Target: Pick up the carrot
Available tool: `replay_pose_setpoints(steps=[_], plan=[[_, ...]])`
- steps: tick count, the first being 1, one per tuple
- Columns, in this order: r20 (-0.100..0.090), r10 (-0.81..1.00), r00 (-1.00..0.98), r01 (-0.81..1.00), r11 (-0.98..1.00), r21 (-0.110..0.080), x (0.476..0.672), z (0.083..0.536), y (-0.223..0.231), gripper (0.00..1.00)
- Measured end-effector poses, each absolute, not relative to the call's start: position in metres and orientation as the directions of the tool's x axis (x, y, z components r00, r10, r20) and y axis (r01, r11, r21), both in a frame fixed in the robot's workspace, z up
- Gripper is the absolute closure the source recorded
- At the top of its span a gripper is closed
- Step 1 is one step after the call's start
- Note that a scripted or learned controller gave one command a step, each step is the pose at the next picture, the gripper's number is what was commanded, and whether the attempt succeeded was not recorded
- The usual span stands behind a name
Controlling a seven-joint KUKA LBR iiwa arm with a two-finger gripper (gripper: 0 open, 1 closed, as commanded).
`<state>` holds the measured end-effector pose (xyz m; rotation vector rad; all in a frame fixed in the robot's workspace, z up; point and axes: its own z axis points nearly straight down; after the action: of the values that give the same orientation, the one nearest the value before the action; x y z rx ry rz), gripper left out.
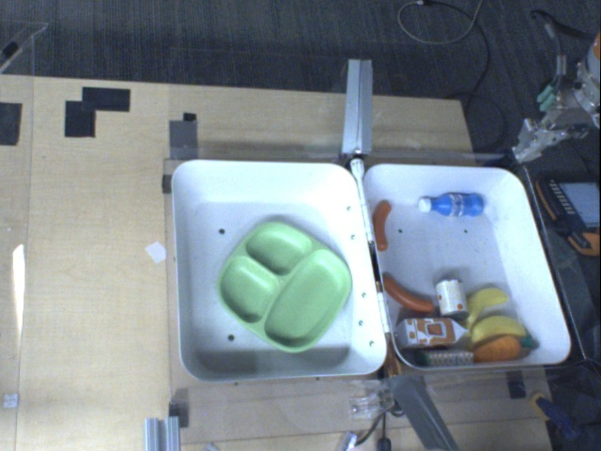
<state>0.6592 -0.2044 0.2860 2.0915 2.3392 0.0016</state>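
Can't tell the gripper's (552,128) grip state, carrot (498,348) sits well nearer than it, so I'd come straight down, clear of the touching banana (499,328).

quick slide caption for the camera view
Tool above the right bin's far corner; carrot at its near edge; green tray in left bin.

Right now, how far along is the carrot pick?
Nothing done yet. The carrot lies in the right bin, at its near right corner beside the bananas. The gripper sits outside the bin, past its far right corner, carrying nothing visible. Approach, grasp and lift all remain.
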Motion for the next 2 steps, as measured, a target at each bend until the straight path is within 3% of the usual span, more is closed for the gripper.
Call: replay_pose_setpoints(steps=[1, 2], plan=[[0.0, 0.995, -0.095, 0.995, 0.095, 0.0, 0.6694, 0.2489, -0.1438, 1.0], [-0.002, 0.995, -0.101, 0.995, 0.101, 0.0, 0.6703, 0.2583, -0.1425, 1.0]])
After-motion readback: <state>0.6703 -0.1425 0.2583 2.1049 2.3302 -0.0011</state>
